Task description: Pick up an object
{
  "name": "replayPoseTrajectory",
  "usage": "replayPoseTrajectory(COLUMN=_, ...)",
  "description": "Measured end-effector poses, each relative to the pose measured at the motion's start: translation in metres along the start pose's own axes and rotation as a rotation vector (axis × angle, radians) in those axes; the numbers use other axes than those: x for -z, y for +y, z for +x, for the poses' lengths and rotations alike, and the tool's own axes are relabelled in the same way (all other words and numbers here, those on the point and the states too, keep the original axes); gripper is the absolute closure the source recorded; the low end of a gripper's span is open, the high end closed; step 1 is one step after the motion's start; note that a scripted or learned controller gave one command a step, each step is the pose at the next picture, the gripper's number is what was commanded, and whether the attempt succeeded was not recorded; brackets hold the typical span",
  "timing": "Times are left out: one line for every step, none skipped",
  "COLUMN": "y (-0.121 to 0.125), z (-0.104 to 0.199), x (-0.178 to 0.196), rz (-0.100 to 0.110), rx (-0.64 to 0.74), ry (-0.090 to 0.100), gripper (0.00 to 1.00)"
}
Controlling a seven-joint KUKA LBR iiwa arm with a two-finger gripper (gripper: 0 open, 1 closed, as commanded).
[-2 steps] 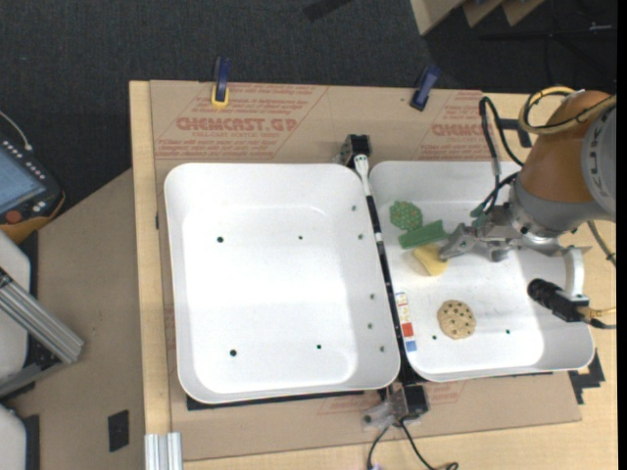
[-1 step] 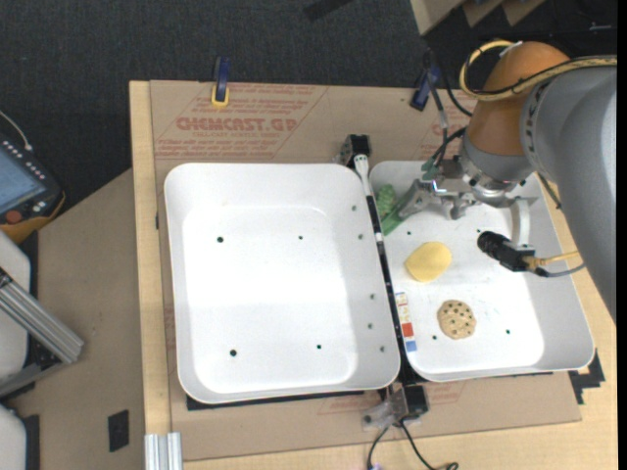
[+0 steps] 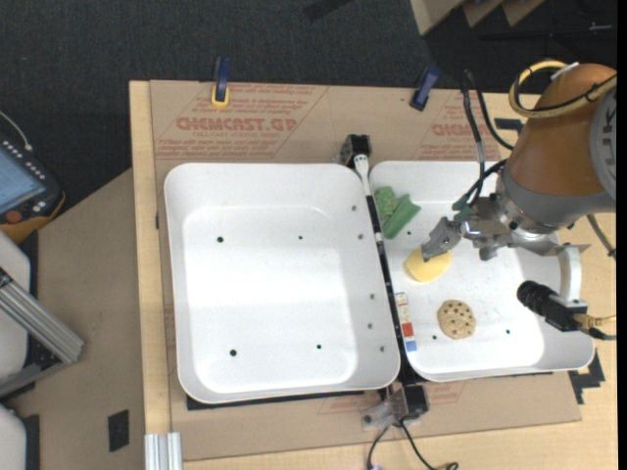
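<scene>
Claw (image 3: 443,243) overlaps yellow piece (image 3: 428,267), lying diagonally.

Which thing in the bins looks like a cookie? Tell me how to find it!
Look in the right shallow white bin, on the side nearest you. The round tan cookie with dark specks lies just below the pale yellow lump. It alone is flat, round and speckled.
</scene>
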State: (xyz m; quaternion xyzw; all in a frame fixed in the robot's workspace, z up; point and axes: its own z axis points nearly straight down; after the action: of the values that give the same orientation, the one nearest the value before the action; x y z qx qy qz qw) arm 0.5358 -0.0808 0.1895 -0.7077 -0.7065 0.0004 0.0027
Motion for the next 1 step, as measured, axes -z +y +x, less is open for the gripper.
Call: replayPoseTrajectory(y=0.0139, z=-0.0188, x=-0.1027, rz=0.006, rx=-0.001, ry=-0.002, gripper=0.00)
